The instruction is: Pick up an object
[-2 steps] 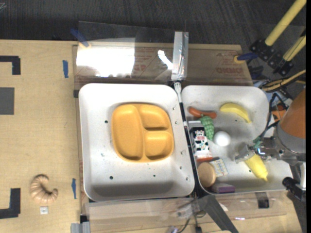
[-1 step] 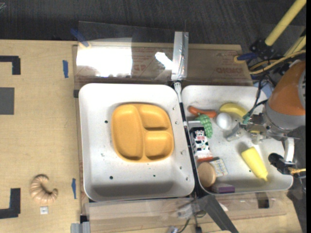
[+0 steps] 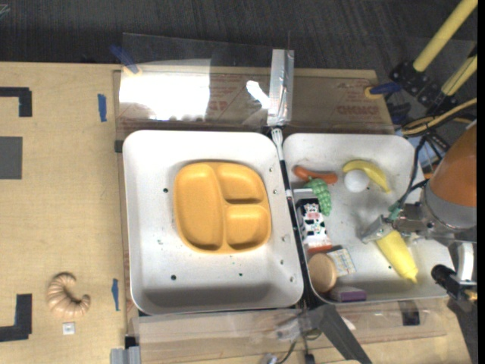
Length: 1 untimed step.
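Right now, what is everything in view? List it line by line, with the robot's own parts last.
bins: 2, white, side by side on the bench
tray: 1, yellow, three compartments, middle of left bin
bananas: 2, yellow, right bin; one at the back, one at the front right by the gripper
ball: 1, white, right bin, against the back banana
carrot: 1, orange-red, right bin, back left
green item: 1, right bin, below the carrot
round brown item: 1, right bin, front left
purple item: 1, right bin, front edge
croissant: 1, tan, on the bench left of the bins
arm: 1, grey with orange band, right
gripper: 1, in right bin, by the front banana
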Tool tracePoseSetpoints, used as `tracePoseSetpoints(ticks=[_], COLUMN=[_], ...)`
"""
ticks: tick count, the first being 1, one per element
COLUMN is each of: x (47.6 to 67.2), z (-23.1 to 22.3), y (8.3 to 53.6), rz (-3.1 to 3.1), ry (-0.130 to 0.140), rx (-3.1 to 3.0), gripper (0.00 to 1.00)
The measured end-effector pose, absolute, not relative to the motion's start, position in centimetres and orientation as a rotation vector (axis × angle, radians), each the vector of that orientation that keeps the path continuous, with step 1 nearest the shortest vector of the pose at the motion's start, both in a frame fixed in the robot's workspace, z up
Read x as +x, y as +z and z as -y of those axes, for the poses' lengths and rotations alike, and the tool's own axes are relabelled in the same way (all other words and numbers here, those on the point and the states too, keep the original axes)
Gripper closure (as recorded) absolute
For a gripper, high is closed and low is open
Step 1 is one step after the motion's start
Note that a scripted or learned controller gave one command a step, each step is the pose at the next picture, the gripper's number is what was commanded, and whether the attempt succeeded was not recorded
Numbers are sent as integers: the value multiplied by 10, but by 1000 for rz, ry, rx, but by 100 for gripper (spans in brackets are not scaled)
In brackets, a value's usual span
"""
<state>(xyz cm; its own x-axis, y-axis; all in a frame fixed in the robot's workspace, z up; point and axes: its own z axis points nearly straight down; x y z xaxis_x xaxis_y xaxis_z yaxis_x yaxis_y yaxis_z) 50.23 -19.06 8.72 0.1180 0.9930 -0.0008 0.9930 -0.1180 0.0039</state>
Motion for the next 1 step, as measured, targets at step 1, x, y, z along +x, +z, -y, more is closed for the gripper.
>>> tracePoseSetpoints(ticks=[1], x=[504], z=[191], y=[98], rz=[-2080], ry=[8], rx=[2342], gripper=[100])
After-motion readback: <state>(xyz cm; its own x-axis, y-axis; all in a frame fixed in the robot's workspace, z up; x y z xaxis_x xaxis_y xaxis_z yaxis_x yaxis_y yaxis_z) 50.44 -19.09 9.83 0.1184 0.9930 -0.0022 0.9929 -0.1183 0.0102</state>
